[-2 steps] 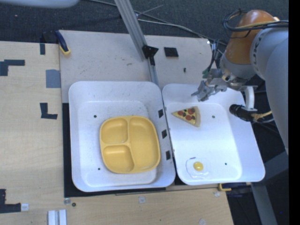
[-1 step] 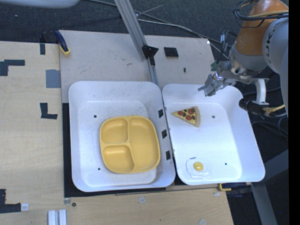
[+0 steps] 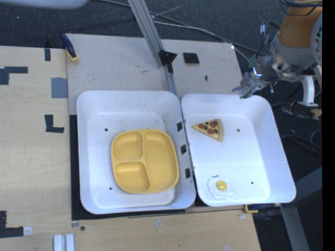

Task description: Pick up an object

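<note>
Objects for picking spread over two bins, three in all. Largest first: pale bench board [image 3: 115, 61] across the upper middle of the frame, marked with dark specks. On it, side by side and touching along the centre line, left white bin [image 3: 86, 106] and right white bin [image 3: 261, 145], both shallow with rounded corners.

Next, grey arm [image 3: 299, 33] at the upper right corner of the frame, orange band showing on it, cables looped around it. Slanting down from the top edge to the bins' upper seam, a metal post [image 3: 145, 20].

Then yellow plate [image 3: 145, 161], divided into three compartments, lying flat in the lower middle of the left bin, well apart from the arm.

Gripper [image 3: 247, 89] just past the upper right corner of the right bin, pointing down and to the left, right by the rim. Too blurred and small to tell how far open, or whether anything is in it.

Pizza slice [image 3: 210, 129] in the upper left part of the right bin, tip toward the left, near the seam; apart from the gripper.

Fried egg [image 3: 220, 186], white with a yellow yolk, at the lower edge of the right bin, well below the pizza slice.

Smallest: blue and yellow clamp [image 3: 70, 48] at the board's upper left corner.
</note>
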`<state>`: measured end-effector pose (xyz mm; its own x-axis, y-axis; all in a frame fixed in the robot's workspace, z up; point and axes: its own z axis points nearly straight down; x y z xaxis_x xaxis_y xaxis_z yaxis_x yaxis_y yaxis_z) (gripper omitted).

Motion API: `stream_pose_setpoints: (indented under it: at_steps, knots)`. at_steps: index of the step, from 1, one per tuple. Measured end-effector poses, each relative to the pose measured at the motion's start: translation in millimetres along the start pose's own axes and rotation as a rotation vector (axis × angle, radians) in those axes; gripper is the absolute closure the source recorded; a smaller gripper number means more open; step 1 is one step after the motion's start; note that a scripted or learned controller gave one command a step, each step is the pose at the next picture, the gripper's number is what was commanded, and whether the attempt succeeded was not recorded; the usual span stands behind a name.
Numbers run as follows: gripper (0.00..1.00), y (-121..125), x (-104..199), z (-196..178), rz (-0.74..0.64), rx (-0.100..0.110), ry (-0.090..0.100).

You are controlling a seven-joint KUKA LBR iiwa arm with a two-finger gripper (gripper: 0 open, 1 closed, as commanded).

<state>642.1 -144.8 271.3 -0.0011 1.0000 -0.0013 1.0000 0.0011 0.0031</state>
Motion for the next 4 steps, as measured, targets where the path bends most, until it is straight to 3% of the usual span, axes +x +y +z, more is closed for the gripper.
stream_pose_setpoints:
  at_steps: [2, 3, 4]
  knots:
    - [1.00, -6, 93, 20, -0.004, 0.006, 0.002]
    - [1.00, -13, 154, 24, -0.006, 0.006, 0.002]
    - [1.00, -38, 208, 27, -0.005, 0.007, 0.002]
